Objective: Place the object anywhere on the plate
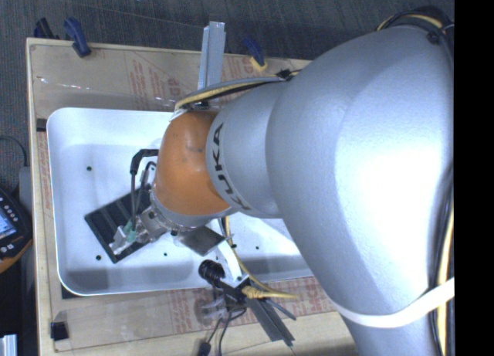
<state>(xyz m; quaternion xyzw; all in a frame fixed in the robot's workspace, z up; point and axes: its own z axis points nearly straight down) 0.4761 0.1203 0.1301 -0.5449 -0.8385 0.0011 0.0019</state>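
Tool [133,229] is low in the white bin [69,138], touching the dark flat slab [112,219]; cannot tell its state, as the arm [309,161] hides it. Slab lies tilted near the bin's front wall. Judged thin, stiff, light and likely slick, so best pinched across a short edge; no plate identified.
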